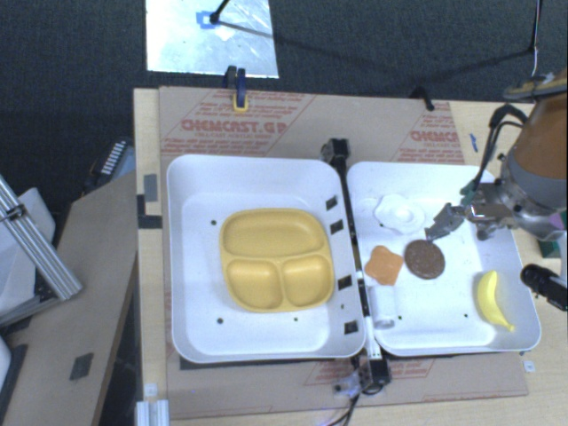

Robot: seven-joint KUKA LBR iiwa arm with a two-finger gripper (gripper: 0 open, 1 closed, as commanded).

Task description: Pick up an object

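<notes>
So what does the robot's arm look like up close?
The arm is chunky and rounded, grey with an orange band above the wrist. A thin dark cable loops beside it. Its gripper is grey metal with slim fingers.

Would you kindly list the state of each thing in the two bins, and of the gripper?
yellow tray: upright, nothing in its compartments, left bin.
white piece: lying loose, right bin.
orange piece: lying flat.
brown disc: lying flat.
banana: lying loose.
gripper: above the brown disc, holding nothing.
</notes>
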